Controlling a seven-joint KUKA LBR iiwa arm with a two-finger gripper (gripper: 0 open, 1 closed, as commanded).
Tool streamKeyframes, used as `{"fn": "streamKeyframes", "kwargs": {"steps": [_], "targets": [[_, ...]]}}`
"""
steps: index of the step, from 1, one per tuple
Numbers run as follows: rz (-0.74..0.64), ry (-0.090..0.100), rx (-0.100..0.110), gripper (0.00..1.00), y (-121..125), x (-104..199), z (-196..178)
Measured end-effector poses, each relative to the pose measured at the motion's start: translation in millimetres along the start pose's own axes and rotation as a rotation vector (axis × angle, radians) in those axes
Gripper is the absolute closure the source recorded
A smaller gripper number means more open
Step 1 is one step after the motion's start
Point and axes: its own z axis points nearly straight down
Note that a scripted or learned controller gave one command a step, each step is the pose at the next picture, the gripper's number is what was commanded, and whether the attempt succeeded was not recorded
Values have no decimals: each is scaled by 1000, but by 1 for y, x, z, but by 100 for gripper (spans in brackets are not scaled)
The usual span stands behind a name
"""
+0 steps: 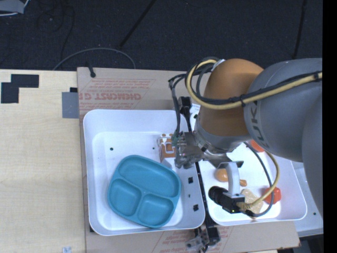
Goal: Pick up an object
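In the left bin point(100, 141), a pick attempt by the right wall
Blue divided plate point(143, 191) lies flat across most of the floor; small orange-and-white object point(167, 147), likely the target, sits hemmed between plate rim and wall; gripper point(181, 153) low just beside it, whether spread or pinching cannot tell; right bin point(294, 196) holds an orange egg-shaped piece point(223, 174) and beige lump point(253, 202), partly under the arm
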Motion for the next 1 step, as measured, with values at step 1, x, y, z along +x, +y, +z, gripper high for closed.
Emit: {"fn": "streamKeyframes", "kwargs": {"steps": [1], "targets": [[3, -1, 0, 0, 0, -2, 0]]}}
